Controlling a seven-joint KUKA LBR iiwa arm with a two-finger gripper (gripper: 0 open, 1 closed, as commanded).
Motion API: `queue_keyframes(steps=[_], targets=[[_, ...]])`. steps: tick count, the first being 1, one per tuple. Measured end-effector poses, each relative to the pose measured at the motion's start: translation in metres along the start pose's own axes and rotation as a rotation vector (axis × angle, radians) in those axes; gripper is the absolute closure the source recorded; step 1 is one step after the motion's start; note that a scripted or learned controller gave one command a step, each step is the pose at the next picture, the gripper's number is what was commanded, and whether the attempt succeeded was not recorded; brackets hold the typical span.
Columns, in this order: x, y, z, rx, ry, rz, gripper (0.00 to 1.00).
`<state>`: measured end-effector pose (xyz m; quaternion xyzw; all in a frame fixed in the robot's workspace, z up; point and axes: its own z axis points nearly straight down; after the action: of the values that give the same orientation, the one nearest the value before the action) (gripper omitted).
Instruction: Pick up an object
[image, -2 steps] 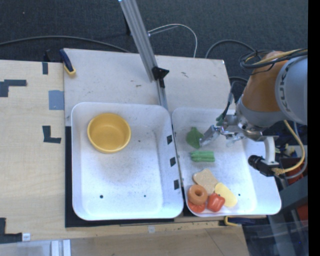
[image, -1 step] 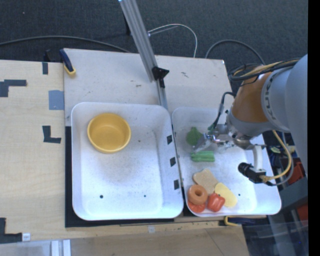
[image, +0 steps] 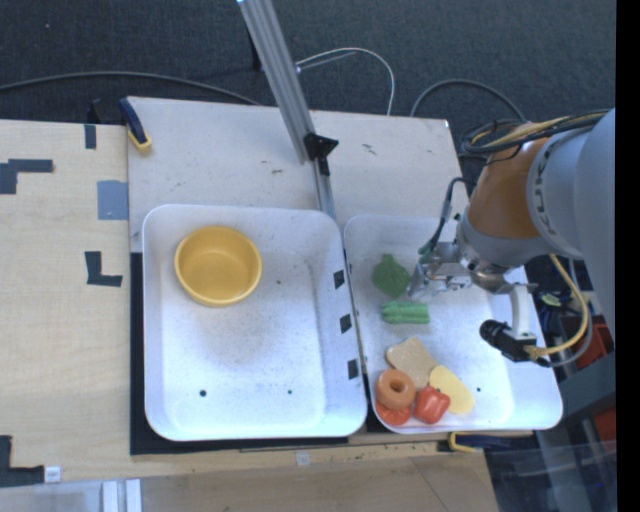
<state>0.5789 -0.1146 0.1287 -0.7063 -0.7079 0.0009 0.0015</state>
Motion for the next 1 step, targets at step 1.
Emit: queue_keyframes(steps=[1], targets=[[-0.0016,-0.0091,-0.0492,-0.006,-0.001,0.002,1.0]])
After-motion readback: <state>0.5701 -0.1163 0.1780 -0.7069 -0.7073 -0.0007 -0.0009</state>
